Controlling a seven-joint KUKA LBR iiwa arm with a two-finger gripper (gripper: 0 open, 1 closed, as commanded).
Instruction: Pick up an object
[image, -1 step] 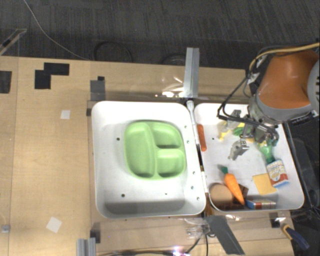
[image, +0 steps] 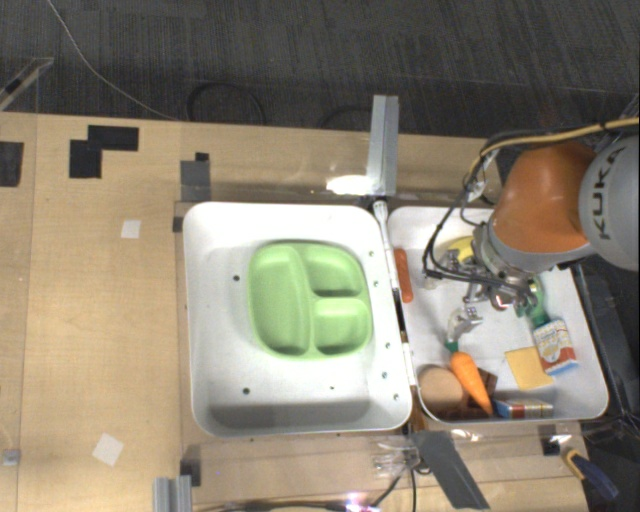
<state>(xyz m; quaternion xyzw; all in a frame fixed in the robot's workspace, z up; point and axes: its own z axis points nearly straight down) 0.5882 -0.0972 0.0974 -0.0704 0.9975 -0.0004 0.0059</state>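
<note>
Orange and tapered, a carrot (image: 470, 381) lies at the near edge of the right bin (image: 596, 385), touching a brown egg-shaped object (image: 441, 385). A yellow block (image: 527, 367) and a small carton (image: 553, 341) sit just beside them. Above, the hand (image: 466, 322) hangs over the bin floor; whether it is wide or narrow I cannot tell. Further left, a green divided plate (image: 308, 298) rests in the left bin (image: 215, 330) on the tabletop (image: 90, 330).

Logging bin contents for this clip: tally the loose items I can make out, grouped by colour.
Green: 2, divided plate, small green piece
Orange: 2, carrot, orange stick
Yellow: 1, yellow square
Tan: 1, round tan item
Total: 6; items under the arm not counted.
</note>
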